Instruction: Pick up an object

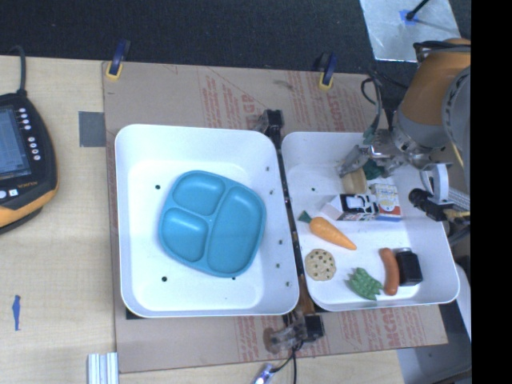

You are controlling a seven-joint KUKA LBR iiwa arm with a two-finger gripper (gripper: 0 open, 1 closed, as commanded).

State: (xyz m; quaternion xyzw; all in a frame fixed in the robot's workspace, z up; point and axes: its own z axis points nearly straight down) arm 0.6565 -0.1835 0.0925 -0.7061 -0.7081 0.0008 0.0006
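Gripper point(358, 163) first: mine sits low over the far end of the right-hand shallow white bin point(436, 296), at the tip of my grey arm with its orange band point(436, 86), which leans in from the right edge and slants down and leftward. Whether it is released or clenched I cannot tell, since the tip is a dark tangle against the bin floor, and I see nothing clearly caught in it. Going down by size: the left-hand white bin point(140, 294) holds 1 large blue plastic divided plate point(212, 222), well apart from my reach. In my bin, the nearest candidate is the small flat printed carton point(372, 202), lying just on the near side of the tip, its long axis running left to right across the bin. Next comes the orange toy carrot point(331, 232), further toward the camera and slanted, point aiming right. Beyond that lie the red toy sausage point(389, 270) beside a small black block point(409, 266), a green leafy toy point(364, 283), and a round tan cookie point(320, 264). I judge the carton the likeliest pick: a short shift toward the camera would put the tip above it.
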